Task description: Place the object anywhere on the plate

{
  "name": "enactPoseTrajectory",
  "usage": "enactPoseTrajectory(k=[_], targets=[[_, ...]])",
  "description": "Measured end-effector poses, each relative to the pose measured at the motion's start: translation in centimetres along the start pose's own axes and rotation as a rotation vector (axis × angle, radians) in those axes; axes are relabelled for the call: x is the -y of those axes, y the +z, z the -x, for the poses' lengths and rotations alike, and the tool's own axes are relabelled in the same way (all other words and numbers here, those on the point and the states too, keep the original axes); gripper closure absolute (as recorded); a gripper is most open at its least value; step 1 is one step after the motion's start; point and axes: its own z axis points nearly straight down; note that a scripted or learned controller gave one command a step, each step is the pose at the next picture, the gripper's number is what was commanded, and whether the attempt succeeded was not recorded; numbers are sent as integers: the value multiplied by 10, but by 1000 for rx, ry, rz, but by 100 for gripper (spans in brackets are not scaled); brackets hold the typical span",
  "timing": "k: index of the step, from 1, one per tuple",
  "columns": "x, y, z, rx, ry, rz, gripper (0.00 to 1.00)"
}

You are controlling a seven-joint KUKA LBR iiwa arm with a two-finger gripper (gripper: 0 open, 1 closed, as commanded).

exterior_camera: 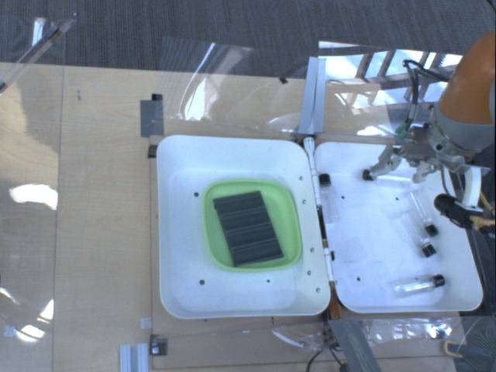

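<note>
Tool [393, 169] hangs over the upper part of the right bin [364, 273], well apart from the green plate [211, 208] in the left bin [177, 285]. We cannot tell from this slanted view whether it is released or clenched, and we see nothing carried under it.

The dark ribbed block [248, 229] lies flat on the plate, inside its rim and slightly skewed. If this block is the task's thing, we judge the placing done. If one of the vials is meant, the pick is not yet made.

Vials: the long vial [418, 284] lies on its side near the front of the right bin. Smaller black-capped pieces [428, 248] lie near the right wall.

Handling notes, as judgement:
- Clear, round, smooth bodies will likely roll, so grip across the barrel, not along it.
- Come down square. Glare on the white floor hides the outlines.
- Carry high over the wall between the bins.
- Release low over bare green beside the block.

Materials: the plate is glossy, squarish, round-cornered and shallow. The block is matt grey with parallel grooves. The surface [93, 208] is pale wood.
</note>
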Motion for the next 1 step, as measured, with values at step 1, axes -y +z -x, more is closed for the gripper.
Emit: enactPoseTrajectory(k=[1], targets=[[12,-10,44,2,60,1,0]])
